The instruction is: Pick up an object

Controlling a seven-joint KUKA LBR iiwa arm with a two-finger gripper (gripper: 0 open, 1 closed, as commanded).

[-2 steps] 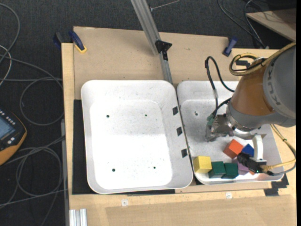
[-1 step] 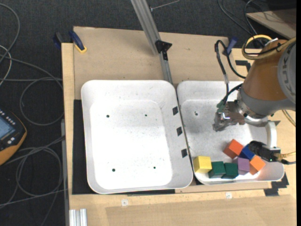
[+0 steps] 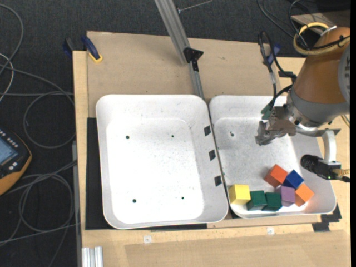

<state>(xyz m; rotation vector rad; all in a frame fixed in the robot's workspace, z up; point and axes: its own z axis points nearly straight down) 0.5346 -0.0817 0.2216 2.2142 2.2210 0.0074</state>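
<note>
Far out at nine o'clock an orange-and-black handset (image 3: 10,159) lies on the dark floor among loose cables. Next comes the wooden bench (image 3: 139,54), and on it the left bin (image 3: 111,107), a shallow white tray with a few dark dots on its floor. A grey metal rail (image 3: 177,35) slants down from twelve o'clock to the seam where the two trays meet. Past that seam sits the right bin (image 3: 245,103), and the blocks are gathered in its corner at five o'clock. Leftmost of them is a yellow block (image 3: 240,193), then two green blocks (image 3: 265,200) side by side against the near wall. Just beyond those a purple block (image 3: 287,194) touches a blue block (image 3: 294,179), with one orange block (image 3: 275,175) at the blue one's nine o'clock and a second orange block (image 3: 304,193) at its four o'clock. My pincer (image 3: 267,133) hangs over the bare middle of this tray, at about eleven o'clock from the pile and apart from it, with nothing between its tips; whether they are spread or pressed together I cannot tell. My arm (image 3: 322,77) reaches in from three o'clock.
</note>
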